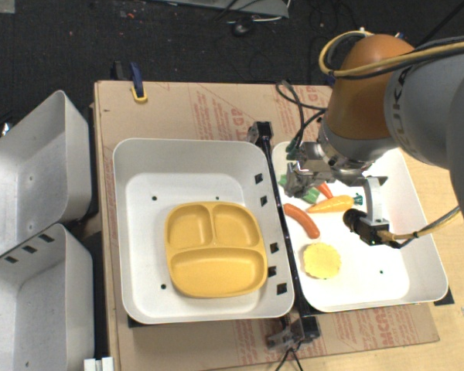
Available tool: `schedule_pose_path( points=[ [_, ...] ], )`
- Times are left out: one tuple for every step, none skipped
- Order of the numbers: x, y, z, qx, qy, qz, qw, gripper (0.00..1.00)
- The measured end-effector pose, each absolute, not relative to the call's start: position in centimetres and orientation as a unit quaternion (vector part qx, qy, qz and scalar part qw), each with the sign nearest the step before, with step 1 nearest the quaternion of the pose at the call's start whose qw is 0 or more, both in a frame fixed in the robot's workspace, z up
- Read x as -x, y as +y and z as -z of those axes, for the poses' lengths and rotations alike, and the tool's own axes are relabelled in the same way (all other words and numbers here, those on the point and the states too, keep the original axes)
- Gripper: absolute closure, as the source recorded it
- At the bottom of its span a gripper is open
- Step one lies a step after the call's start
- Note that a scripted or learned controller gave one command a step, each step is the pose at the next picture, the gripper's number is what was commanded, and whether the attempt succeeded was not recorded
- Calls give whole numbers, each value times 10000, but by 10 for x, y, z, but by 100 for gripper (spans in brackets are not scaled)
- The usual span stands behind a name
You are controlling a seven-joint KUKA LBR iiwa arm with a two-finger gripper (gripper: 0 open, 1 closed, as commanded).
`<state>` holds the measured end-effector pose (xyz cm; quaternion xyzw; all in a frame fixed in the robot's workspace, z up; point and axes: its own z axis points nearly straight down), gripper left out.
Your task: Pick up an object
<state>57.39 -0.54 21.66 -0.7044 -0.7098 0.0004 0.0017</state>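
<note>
The right bin [417,284] holds a red sausage-shaped toy [301,220], a yellow-orange carrot-like piece [332,204], a small orange piece [323,190] and a flat yellow round piece [322,260]. My gripper [303,178] hangs over the bin's upper left part, just above the orange and red pieces, with the wrist and orange band [367,83] over it. Part of the bin's far side is hidden by the arm.
The left bin [139,284] carries a yellow divided plate [215,249]. A black fitting with a cable [365,229] hangs from the wrist over the right bin. Two more white bins [31,176] stand off the bench at the left.
</note>
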Motion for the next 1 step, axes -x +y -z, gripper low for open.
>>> schedule_pose_path(
  points=[
    [-553,53,-216,7042,-7100,-4,20,100]
  ],
)
